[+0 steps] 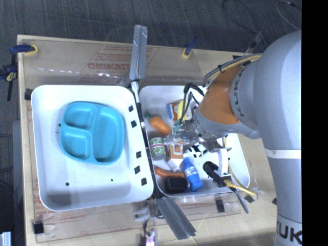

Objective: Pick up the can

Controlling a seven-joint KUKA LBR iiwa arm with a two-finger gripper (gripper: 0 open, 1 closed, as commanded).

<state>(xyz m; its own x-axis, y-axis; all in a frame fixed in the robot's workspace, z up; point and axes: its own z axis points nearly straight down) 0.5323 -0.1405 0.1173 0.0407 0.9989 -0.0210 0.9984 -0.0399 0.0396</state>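
The can (157, 148) is small with a green and white label. It lies in the right bin (241, 176), close to that bin's left wall. My gripper (182, 136) hangs low over the middle of the right bin, just right of and slightly behind the can, beneath the orange-banded wrist. The wrist and gripper body cover the gripper's tips. A small brown and white box (176, 148) sits between the can and the gripper.
Around the can lie an orange carrot-like item (159, 124), a yellow box (176, 109), a blue bottle (190, 173), a black object (174, 184) and a red-orange piece (163, 171). The left bin (51, 188) holds a blue divided tray (93, 132).
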